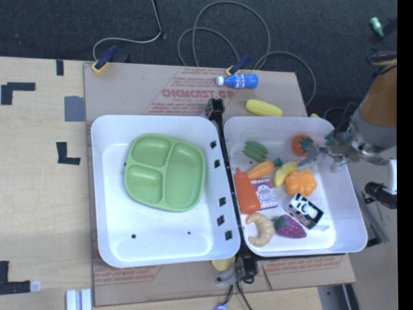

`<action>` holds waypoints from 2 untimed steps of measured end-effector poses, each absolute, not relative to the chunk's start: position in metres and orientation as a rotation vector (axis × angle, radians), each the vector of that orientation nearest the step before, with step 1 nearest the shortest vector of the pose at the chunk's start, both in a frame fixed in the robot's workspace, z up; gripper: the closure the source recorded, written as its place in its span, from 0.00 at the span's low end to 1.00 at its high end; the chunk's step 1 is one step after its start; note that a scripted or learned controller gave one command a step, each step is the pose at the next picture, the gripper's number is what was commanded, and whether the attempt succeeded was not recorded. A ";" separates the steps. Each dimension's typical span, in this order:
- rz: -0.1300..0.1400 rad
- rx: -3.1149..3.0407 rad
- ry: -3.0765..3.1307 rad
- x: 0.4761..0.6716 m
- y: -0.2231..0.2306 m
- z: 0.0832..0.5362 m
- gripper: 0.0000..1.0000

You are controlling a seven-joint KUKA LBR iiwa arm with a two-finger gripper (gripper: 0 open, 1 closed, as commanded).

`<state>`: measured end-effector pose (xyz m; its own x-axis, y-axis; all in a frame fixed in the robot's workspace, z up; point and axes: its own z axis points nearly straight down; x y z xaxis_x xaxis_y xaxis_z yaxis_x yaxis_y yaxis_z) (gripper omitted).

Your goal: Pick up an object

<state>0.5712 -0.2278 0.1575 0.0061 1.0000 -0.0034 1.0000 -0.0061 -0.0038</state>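
Your gripper (317,155), at right of frame, hangs over the tomato (301,144), seemingly to grab it; its opening I cannot tell.

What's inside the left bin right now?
The left bin holds a green divided plate lying flat, its compartments bare. Whatever lies under the plate is covered and cannot be seen.
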 end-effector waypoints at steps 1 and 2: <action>0.000 -2.221 -2.228 0.636 -0.221 0.081 0.00; -0.003 -2.219 -2.231 0.671 -0.181 0.086 0.00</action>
<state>0.6709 -0.1810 0.0864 -0.0053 1.0000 -0.0021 1.0000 0.0053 0.0044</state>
